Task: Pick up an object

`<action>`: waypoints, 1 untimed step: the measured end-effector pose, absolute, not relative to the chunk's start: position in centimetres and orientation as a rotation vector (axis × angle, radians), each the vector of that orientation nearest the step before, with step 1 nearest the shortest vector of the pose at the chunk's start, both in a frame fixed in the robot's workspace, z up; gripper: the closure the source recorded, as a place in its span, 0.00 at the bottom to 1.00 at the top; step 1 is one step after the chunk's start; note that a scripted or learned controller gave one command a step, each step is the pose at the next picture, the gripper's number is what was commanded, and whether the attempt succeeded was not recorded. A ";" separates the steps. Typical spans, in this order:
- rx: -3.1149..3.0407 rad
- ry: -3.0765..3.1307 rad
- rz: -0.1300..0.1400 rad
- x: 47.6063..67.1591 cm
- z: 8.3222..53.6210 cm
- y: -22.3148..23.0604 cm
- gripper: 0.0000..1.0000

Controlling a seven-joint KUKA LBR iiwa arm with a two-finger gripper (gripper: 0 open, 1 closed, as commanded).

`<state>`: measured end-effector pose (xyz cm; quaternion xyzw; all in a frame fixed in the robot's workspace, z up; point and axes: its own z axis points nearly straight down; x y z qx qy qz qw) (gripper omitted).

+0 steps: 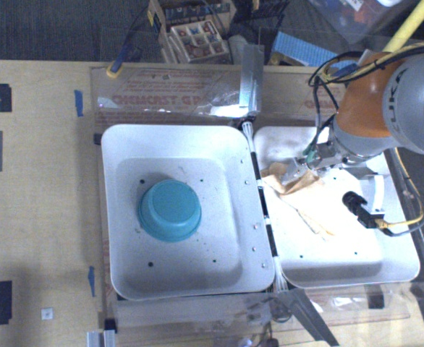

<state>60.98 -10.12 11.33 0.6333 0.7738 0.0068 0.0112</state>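
Observation:
A tan, crumpled-looking object (pixel 293 185) lies in the right bin (pixel 342 266), near its left wall, and a thin pale strip runs from it toward the bin's middle. My gripper (pixel 301 170) reaches in from the right and sits low, right over the tan object's upper edge. The gripper looks to be touching it, but the contact is hidden. In the left bin (pixel 125 266) a teal bowl (pixel 170 209) rests upside down near the middle.
The two bins share a raised divider (pixel 259 194) just left of the gripper. A plastic-wrapped flat package (pixel 168 100) lies behind the left bin, with a metal bracket (pixel 250 85) beside it. Boxes and clutter sit beyond the bench's far edge.

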 end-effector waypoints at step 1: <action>1.581 2.715 0.001 56.0 12.6 -14.2 0.00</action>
